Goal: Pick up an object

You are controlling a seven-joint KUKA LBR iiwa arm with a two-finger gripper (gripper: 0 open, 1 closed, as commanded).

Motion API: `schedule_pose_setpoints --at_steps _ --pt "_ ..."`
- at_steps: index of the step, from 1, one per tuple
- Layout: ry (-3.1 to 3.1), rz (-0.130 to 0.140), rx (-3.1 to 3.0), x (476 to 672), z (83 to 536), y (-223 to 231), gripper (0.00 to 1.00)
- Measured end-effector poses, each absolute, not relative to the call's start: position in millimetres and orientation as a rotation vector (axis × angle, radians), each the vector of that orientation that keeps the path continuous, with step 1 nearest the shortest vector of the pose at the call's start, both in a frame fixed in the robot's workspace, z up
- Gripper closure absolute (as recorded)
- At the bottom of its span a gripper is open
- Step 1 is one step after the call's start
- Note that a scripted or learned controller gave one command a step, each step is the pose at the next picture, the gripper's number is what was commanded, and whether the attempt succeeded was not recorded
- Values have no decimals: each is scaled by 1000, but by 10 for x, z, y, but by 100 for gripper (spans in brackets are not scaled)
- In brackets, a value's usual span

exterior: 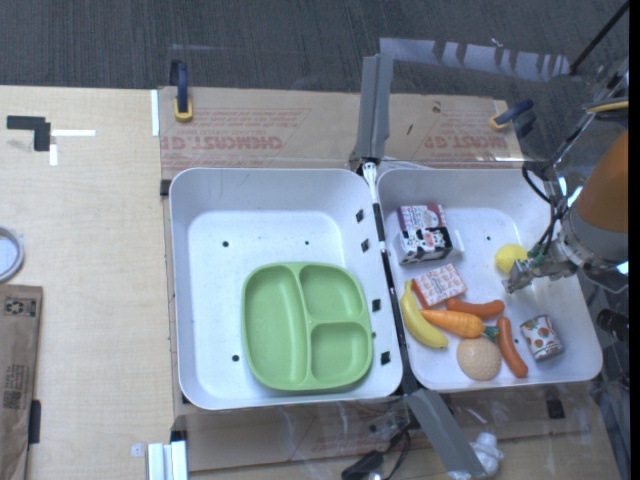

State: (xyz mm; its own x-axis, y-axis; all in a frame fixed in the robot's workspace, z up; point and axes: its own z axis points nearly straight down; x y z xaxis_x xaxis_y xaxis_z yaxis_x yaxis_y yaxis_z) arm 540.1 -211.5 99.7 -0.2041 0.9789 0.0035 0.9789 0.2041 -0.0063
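Observation:
The right bin (480, 196) holds several items. A purple and white carton (423, 232) lies at the back. In front of it are a pink wafer pack (438, 284), a banana (420, 318), an orange carrot (455, 321) and two red sausages (478, 308) (513, 348). A tan round roll (479, 360) and a small red can (541, 336) sit near the front. A yellow lemon (510, 258) rests at the right. My gripper (522, 274) hangs low just right of and in front of the lemon, above the can.
The left bin (200, 268) carries a green divided plate (305, 325). A metal post (372, 108) rises behind the seam between the bins. Blue and yellow clamps (180, 93) (512, 116) sit on the cardboard behind.

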Motion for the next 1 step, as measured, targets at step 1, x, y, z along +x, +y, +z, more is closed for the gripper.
schedule_pose_setpoints --at_steps 1 --pt "-2433 4 -1977 5401 997 -2115 0"
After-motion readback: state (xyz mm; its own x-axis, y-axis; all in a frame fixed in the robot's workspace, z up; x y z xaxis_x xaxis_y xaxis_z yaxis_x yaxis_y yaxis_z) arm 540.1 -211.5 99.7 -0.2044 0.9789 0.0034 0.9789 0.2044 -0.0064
